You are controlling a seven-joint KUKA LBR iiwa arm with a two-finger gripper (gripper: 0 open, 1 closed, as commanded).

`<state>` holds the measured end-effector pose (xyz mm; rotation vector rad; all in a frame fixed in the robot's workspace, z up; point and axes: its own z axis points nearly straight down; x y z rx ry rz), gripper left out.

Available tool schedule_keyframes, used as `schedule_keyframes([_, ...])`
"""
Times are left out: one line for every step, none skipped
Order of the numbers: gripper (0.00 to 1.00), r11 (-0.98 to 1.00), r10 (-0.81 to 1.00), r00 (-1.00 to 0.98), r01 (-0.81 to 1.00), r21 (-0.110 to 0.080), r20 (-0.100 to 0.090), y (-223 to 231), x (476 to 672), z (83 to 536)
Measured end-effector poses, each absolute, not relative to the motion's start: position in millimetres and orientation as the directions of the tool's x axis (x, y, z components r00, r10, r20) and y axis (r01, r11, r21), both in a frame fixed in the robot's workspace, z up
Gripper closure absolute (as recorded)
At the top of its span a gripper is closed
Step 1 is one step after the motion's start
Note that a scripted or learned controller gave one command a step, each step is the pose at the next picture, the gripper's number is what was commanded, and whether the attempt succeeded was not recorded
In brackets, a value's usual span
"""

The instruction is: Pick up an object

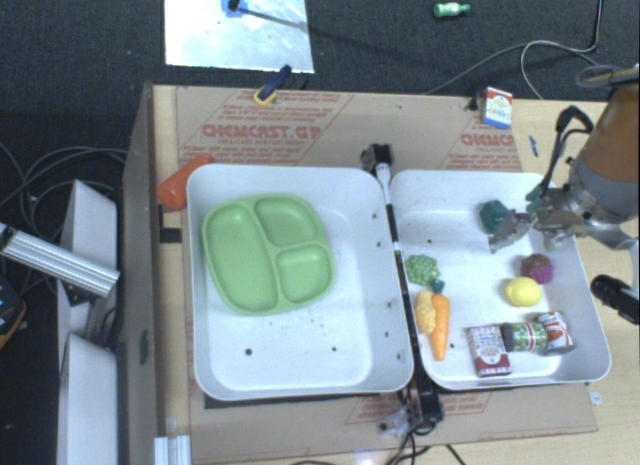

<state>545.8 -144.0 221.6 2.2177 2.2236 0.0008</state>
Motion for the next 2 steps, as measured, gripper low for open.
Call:
schedule_keyframes([0.00,0.005,1.000,-0.005,1.000,0.001,0.000,-165.2,632.6,194.5])
schedule_keyframes([0.00,0.004,1.000,-0.004,1.000,0.000,-0.001,-180.6,668.3,83.4])
